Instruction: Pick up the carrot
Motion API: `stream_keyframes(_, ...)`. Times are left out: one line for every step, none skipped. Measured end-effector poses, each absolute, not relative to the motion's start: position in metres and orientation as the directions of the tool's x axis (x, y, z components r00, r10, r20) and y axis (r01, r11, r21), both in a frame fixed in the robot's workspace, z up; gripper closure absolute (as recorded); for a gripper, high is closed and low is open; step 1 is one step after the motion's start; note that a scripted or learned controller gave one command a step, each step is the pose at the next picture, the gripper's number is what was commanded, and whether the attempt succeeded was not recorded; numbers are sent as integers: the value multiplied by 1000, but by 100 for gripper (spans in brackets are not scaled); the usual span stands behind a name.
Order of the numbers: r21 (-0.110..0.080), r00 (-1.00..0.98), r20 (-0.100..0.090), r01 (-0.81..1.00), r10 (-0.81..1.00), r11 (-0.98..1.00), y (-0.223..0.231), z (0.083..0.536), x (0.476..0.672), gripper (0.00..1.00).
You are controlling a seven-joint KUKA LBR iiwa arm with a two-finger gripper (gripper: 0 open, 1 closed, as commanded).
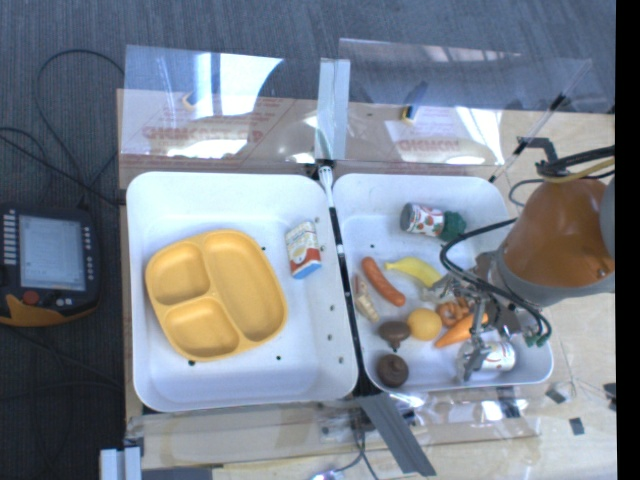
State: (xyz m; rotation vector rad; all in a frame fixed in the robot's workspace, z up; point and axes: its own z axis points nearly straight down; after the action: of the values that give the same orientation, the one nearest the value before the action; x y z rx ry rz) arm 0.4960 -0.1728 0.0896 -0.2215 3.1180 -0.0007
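My gripper overhangs the carrot; finger state indeterminate. Risk: crowding orange deflects my grasp.

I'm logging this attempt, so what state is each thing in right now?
carrot: lying in the right bin, beside the gripper, not lifted
can: on its side
yellow tray: flat in the left bin
carton: lying beside the tray
banana: lying flat

Grey arm with an orange band, black cables looping beside it.
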Motion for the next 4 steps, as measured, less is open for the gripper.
stream_keyframes(-8,-989,-24,-143,-143,990,-173,104,500,100)
stream_keyframes(0,-911,-2,412,412,911,-148,123,512,100)
stream_keyframes(-1,-911,-1,413,413,911,-149,123,512,0)
stream_keyframes(6,-803,-15,596,596,803,-156,89,489,0)
